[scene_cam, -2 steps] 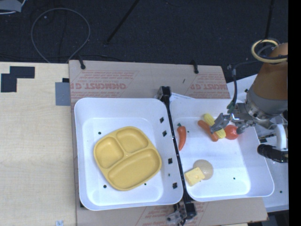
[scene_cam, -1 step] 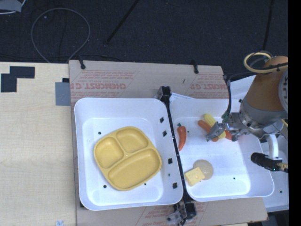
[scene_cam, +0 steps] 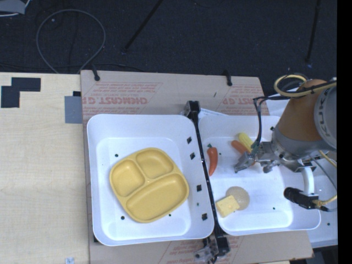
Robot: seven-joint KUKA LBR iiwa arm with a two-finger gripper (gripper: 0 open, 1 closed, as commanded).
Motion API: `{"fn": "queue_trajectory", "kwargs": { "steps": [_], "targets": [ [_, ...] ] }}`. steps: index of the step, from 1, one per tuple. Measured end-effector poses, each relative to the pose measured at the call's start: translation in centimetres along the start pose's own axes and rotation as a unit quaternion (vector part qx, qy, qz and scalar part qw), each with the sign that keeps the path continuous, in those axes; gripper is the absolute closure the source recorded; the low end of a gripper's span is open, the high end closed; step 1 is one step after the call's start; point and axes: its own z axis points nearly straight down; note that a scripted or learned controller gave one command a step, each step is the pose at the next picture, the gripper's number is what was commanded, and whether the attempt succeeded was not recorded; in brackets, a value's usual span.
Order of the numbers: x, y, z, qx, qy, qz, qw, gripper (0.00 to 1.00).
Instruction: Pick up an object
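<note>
**Gripper low in the right bin, small food toys on every side**

The arm (scene_cam: 308, 117) leans in from the right, and its gripper (scene_cam: 246, 161) hangs low in the right bin (scene_cam: 275, 220), reaching toward the divider. From where I stand, the metal fingers run together into one grey shape, so I cannot tell how they are set, and I see nothing between them.

The nearest candidates are the yellow corn piece (scene_cam: 245, 141) and the orange carrot (scene_cam: 238, 146), just above the gripper and a little toward the back wall; both lie on a slant, long axes running from upper left to lower right. The red chili (scene_cam: 212, 159) lies to the gripper's left, close to the divider, its long axis running front to back. Nearer the front, the cheese wedge (scene_cam: 227, 205) touches a pale round cookie (scene_cam: 238, 197).

The left bin (scene_cam: 104, 164) holds a yellow divided plate (scene_cam: 149, 185), well apart from the gripper. Both bins sit on brown cardboard (scene_cam: 165, 92) laid on a light wooden bench (scene_cam: 38, 175). Dark carpet with loose cables lies behind.
</note>
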Motion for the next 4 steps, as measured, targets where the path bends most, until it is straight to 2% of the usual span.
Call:
{"fn": "queue_trajectory", "kwargs": {
  "steps": [1,3,4],
  "targets": [
    [-0.1,0.1,-1.2,-0.001,0.0,0.002,1.0,1.0],
    [0.6,0.5,-12.6,-0.006,-0.002,-0.001,1.0,1.0],
    [0.5,0.6,-14.4,-0.004,-0.001,-0.001,1.0,1.0]
  ]
}}
